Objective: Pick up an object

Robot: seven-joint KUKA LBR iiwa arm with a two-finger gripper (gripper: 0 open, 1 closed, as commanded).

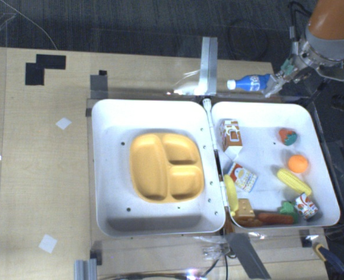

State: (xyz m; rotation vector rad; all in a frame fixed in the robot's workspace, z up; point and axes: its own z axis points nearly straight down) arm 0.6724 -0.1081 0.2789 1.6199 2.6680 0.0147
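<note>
Yellow tray (163, 167), 1; white bins (110, 156), 2; blue-labelled bottle (251, 84), 1.

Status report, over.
End effector above bins' far edge, clamped on the water bottle. Bottle lifted outside right bin. Nothing in the way.

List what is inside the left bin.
The left bin holds one yellow divided tray with three compartments, lying flat near the middle. Small dark holes dot the bin floor around it. Whatever lies beneath the tray is covered.
</note>
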